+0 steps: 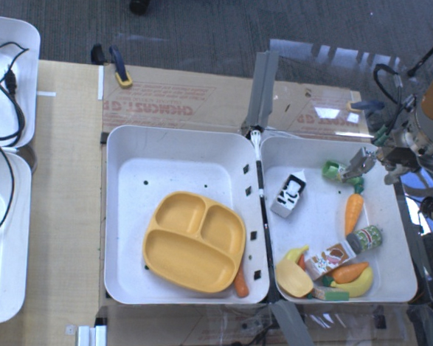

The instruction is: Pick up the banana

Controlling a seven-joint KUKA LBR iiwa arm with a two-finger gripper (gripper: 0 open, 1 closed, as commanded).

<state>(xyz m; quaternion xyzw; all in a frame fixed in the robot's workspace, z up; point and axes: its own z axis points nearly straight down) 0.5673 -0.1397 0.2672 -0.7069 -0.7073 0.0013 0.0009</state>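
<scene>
My claw [365, 168] upper right of frame, over right bin [408, 241] far edge, clasping nothing, fingers apart | banana [357, 283] lower right, wedged under toy carrot [348, 272] beside carton [329, 259] | clutter blocks a clean grasp, I judge.

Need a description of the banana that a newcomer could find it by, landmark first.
Start at the right bin and go to its near right corner, where the toys are piled. The banana lies along the front wall under an orange carrot. It is the long, curved yellow piece, unlike the rounder yellow piece left of it.
</scene>
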